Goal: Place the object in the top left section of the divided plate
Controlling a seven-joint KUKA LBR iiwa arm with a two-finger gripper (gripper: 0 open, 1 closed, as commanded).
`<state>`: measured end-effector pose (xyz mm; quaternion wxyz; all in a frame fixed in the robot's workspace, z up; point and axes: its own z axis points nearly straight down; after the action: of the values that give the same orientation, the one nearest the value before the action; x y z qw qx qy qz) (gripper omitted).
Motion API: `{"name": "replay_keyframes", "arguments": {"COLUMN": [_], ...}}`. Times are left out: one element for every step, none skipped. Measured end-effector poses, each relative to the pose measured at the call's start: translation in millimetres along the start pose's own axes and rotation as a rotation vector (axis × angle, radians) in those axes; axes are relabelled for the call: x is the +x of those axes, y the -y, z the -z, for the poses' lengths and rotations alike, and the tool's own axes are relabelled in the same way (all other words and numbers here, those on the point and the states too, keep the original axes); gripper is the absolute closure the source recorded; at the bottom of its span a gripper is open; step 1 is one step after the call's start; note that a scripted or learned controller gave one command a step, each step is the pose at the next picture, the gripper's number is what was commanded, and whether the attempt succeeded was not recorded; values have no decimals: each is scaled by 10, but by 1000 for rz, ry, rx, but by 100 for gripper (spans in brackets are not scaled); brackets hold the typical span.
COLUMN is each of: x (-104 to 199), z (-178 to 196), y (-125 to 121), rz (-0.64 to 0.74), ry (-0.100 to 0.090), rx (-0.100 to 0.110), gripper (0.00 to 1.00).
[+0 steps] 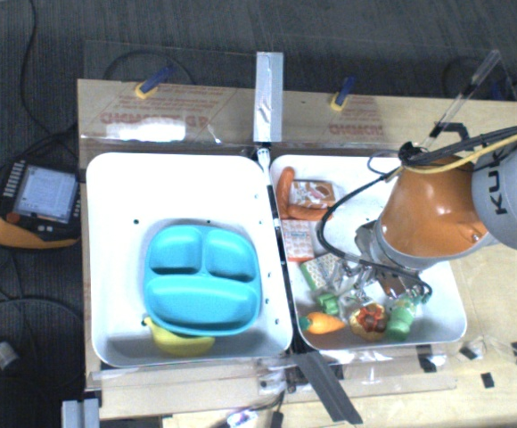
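Two shallow white bins sit side by side on the bench (472,119), and the work runs from the right one toward the left. In the left bin (116,239) lies one blue divided plate (203,279), flat and open side up, with three sections: two small ones along its far edge and one wide one nearer. Its far left section (175,253), the target, holds nothing, so the placing looks not yet done. One yellow banana-like toy (180,341) pokes out from under the plate's near edge, partly hidden. The right bin (450,324) holds the loose supply: one red sausage (285,188) by the far left corner, one printed packet (314,194) just beside it, one orange carrot (323,325) near the front, roughly two or three green pieces (401,319), and a mixed red-yellow item (368,317). The one tool (358,285) reaches down among this clutter under the orange-banded wrist, seemingly to pick something, but whether it is wide, narrow or gripping cannot be told; which object it targets is unclear.
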<state>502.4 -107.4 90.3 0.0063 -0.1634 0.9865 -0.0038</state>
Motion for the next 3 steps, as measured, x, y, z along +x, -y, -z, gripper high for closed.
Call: {"name": "replay_keyframes", "arguments": {"x": [-203,-311,-64], "z": [938,933,101], "y": [-299,-315,124], "rz": [99,86,502], "ry": [-7,-8,7], "rx": [-12,-13,3], "gripper": [100,100,100]}}
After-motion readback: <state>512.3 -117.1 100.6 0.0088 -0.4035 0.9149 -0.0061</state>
